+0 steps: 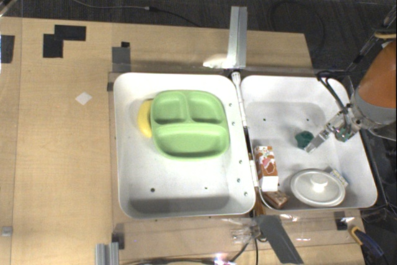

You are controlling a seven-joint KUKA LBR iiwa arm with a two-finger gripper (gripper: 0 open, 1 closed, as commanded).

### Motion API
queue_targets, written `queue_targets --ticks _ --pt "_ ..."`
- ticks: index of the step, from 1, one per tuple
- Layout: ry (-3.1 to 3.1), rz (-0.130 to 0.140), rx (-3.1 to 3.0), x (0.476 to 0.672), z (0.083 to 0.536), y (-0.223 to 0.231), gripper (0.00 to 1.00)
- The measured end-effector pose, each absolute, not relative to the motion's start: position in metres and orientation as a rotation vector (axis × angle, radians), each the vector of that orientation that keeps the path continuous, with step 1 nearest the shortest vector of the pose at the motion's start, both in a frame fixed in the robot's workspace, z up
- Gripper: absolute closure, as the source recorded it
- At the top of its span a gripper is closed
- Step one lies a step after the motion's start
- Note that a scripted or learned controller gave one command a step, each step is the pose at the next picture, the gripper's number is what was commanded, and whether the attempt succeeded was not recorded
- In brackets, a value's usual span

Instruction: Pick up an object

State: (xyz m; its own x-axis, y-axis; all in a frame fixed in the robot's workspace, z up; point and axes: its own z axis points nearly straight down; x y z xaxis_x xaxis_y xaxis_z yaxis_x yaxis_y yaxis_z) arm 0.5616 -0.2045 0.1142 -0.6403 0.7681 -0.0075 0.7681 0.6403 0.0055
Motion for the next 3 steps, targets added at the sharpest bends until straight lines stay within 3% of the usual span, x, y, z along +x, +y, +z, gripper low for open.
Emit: queue_targets --ticks 1,2,3 --pt "2.620 0.004 1.719 0.601 0.087 -0.185 0.00" --pt "2.578 0.005 1.780 0.638 0.088 -0.187 0.00" --pt "2.223 0.004 2.212 0.578 0.087 -0.191 0.00"
